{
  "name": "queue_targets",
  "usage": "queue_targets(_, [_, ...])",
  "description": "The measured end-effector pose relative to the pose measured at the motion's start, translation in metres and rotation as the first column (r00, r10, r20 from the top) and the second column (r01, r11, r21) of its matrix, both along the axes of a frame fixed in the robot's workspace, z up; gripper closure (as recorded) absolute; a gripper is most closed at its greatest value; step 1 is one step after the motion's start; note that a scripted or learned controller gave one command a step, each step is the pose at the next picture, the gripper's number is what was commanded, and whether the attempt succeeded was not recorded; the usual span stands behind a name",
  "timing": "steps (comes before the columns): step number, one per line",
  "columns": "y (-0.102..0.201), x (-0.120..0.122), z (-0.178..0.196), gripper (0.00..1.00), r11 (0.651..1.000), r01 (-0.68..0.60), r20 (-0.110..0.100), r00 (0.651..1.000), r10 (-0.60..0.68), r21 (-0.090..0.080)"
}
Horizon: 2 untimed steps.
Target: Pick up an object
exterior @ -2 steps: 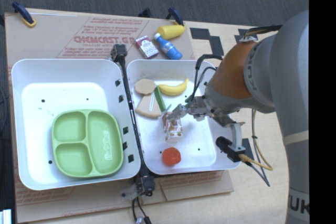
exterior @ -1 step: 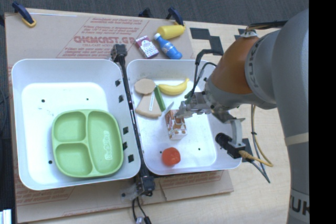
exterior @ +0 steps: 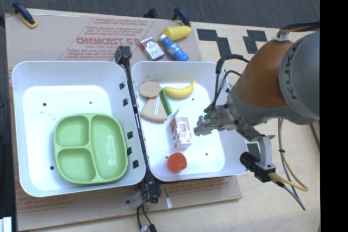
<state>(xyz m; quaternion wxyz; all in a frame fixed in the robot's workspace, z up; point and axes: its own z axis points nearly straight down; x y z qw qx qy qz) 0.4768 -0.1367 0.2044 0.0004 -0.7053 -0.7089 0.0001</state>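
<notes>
- Arm's bulk hides the right bin's right wall; the wrist is crowded with cables.
- Jaws low over the right bin, just right of the small carton; cannot tell whether apart or together, nothing visibly between them.
- Nearby: tomato, banana, two bread slices.
- Left bin: green divided tray.

Quick tally: 2 white bins, left bin & right bin. Left one has 1 green divided tray. Right one: 1 banana, 1 red tomato, 1 small carton, 2 tan bread-like pieces, 1 green stick. On the surface behind: 1 yellow bottle, 1 blue bottle, 1 small packet.
</notes>
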Motion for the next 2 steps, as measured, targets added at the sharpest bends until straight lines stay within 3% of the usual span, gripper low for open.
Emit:
queue_targets(1, [-0.0309, 0.0459, -0.0151, 1.0, 1.0, 0.001, -0.001, 1.0, -0.001, 0.0])
queue_targets(2, [-0.0308, 0.046, -0.015, 0.0, 1.0, 0.001, -0.001, 1.0, -0.001, 0.0])
